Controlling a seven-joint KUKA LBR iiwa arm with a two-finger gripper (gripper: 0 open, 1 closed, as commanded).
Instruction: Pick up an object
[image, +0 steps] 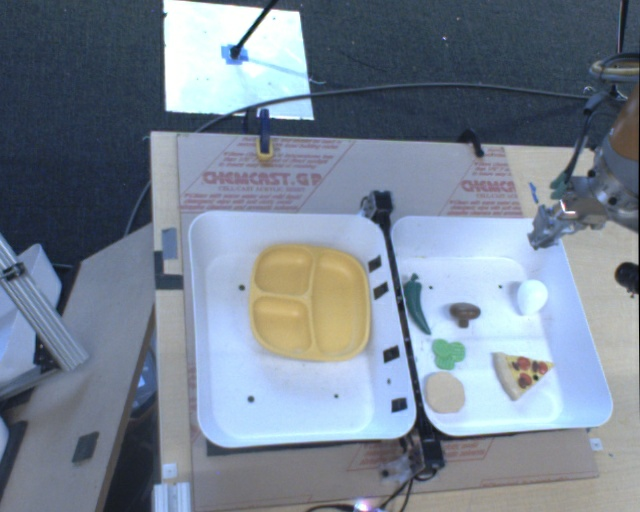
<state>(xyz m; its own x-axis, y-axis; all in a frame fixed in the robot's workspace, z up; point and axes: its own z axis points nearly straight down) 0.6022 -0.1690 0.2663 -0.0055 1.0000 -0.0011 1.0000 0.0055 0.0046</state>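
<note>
My jaws (543, 236) hang over the far right corner of the right bin (590, 385), and I cannot tell whether they are apart or together. Nothing sits between them. Just below lies a white egg (531, 296). Further in are a brown mushroom (464, 314), a green pepper (416, 303), a pizza slice (521, 373) and a round cookie (445, 392). The left bin (215, 400) holds a yellow divided plate (309, 301)
</note>
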